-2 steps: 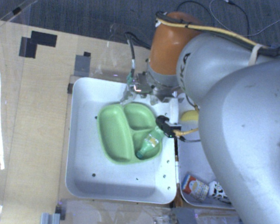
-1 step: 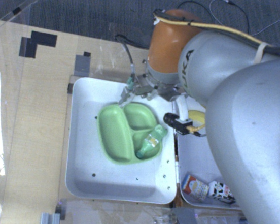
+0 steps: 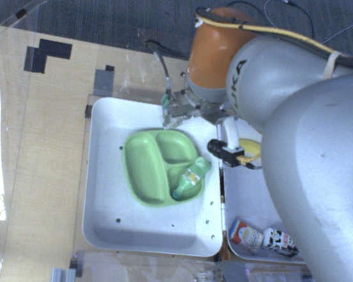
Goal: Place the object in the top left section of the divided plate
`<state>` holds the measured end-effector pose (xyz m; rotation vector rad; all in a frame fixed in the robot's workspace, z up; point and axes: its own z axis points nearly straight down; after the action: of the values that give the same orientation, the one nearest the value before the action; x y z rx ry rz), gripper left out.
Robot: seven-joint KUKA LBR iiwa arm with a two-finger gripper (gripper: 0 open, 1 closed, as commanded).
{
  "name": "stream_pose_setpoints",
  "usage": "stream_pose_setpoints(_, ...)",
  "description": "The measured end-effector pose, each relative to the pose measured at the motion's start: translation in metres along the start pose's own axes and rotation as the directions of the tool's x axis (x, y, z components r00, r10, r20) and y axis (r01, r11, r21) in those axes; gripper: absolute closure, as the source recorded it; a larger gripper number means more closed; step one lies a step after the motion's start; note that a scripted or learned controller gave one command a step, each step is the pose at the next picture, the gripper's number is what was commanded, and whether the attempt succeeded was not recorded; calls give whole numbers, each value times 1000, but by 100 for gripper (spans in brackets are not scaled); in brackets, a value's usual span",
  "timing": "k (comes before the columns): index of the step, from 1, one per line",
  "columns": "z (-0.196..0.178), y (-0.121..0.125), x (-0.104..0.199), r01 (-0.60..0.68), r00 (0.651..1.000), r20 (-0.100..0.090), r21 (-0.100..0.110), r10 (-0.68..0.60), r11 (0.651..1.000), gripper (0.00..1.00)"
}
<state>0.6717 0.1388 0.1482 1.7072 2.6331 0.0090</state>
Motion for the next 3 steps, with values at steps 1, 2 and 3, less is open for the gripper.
stream_pose_setpoints(1, 26, 4, 12, -48, 999, 1, 2, 48, 999, 100)
stream_pose_setpoints(2, -65, -43, 13, -192, 981, 2, 4, 192, 981, 100)
stream_pose_setpoints(3, -39, -2, 0, -208, 978, 2, 5, 208, 978, 100)
